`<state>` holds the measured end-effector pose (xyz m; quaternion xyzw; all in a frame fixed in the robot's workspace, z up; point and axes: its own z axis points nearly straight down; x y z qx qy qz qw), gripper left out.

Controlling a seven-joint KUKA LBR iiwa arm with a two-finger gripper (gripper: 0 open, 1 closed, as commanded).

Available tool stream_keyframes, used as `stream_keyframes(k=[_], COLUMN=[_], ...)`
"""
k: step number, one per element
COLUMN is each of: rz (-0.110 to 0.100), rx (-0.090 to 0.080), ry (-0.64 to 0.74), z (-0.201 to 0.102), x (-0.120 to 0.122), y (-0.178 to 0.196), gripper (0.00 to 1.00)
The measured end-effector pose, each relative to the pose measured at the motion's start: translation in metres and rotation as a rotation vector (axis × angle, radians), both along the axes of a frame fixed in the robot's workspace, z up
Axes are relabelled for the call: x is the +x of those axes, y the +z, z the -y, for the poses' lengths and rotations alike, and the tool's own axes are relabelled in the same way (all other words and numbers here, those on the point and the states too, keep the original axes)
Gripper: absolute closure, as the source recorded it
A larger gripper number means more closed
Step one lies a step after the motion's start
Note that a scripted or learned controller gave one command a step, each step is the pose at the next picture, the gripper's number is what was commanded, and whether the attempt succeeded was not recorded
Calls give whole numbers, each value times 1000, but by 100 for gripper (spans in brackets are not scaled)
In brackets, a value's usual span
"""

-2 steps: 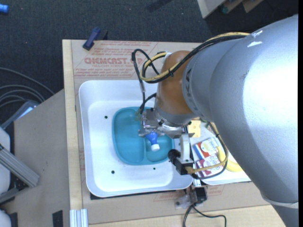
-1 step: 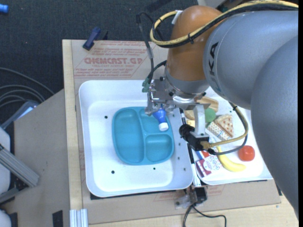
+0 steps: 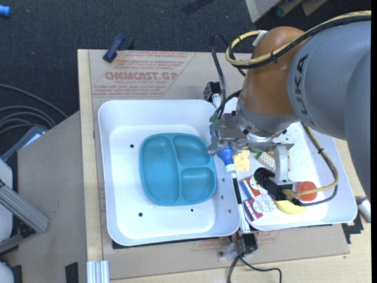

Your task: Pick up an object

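A grey KUKA arm (image 3: 330,69) with an orange band (image 3: 268,69) reaches in from the right and hangs low over the near-left corner of the right bin (image 3: 339,208), where the pickable clutter lies: a yellow block (image 3: 241,160), a blue-capped marker (image 3: 228,161), a red ball (image 3: 306,188), a banana (image 3: 290,206) and a printed packet (image 3: 258,205). The wrist hides the end effector (image 3: 227,139), so whether it is released or clenched cannot be told. The left bin (image 3: 112,122) holds a teal divided plate (image 3: 177,168), lying flat and well apart from the heap. The arm's position suggests a pick aimed at the marker or block.
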<state>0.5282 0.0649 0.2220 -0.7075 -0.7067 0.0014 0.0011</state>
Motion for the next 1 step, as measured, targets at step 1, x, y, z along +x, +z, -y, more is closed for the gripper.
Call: stream_keyframes(k=[1], rz=[3], rx=[1], ry=[3], z=[-141], x=[0], y=[33], gripper=[100])
